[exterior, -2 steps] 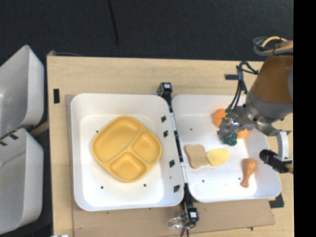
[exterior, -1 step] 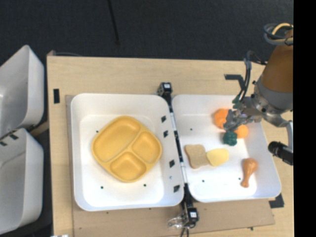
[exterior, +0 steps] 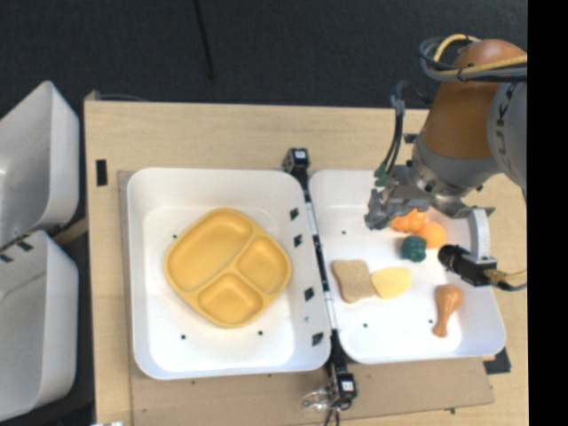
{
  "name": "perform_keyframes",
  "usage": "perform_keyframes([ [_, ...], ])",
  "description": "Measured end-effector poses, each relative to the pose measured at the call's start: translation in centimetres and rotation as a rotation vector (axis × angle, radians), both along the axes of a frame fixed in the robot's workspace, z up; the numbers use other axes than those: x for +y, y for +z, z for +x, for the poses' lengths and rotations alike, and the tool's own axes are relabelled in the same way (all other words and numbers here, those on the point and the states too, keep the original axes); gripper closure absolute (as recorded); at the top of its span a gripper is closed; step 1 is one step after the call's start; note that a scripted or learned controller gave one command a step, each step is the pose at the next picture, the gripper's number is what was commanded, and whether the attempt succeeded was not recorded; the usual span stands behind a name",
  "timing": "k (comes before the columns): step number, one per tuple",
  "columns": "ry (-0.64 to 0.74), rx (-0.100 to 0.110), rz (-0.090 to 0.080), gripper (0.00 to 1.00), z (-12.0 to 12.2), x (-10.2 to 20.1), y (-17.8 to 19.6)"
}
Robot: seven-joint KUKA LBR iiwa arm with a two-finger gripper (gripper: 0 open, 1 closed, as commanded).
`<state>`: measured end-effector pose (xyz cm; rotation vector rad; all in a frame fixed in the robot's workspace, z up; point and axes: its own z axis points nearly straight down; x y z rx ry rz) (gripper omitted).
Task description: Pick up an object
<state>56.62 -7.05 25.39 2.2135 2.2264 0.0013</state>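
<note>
Camera view, note for you: gripper sits low in the right bin, just beside the orange toy; whether it is spread or pinching, you cannot tell. Nearby lie green piece, bread slice, drumstick. Yellow tray occupies the left bin.

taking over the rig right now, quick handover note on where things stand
Claw: low in the right bin, at its far side beside the orange toy pieces; finger state unclear.
Right bin also holds a green piece, bread slice, pale yellow piece and drumstick.
Left bin: yellow divided plate.
Done: nothing visibly lifted.
Left: grasp one object and raise it.
</note>
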Motion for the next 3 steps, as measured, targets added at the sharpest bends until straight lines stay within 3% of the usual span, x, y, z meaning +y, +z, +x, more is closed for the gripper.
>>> perform_keyframes([
  [3, -0.002, -0.001, -0.001, 1.0, 6.8, 12.6, -0.7],
])
